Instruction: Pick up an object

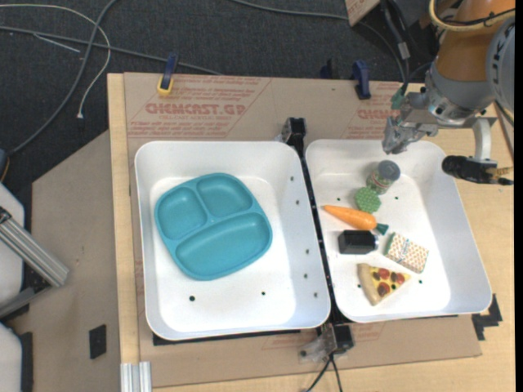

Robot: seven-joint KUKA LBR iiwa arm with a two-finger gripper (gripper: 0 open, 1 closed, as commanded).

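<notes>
My gripper [395, 144] hangs over the far edge of the right bin [466, 219], just above and behind a small grey can [382, 175]. Nothing shows between its fingers. In front of the can lie a green round piece [367, 200], an orange carrot [350, 216], a black block [356, 242], a patterned box [407, 253] and a pizza slice [381, 282]. All rest on the bin floor.
The left bin [163, 300] holds a blue sectioned plate [214, 224]. A black divider clamp [293, 129] sits between the bins at the back. Blue clamps [169, 71] pin the cardboard base. A black part of the arm [470, 167] juts over the right bin's far right rim.
</notes>
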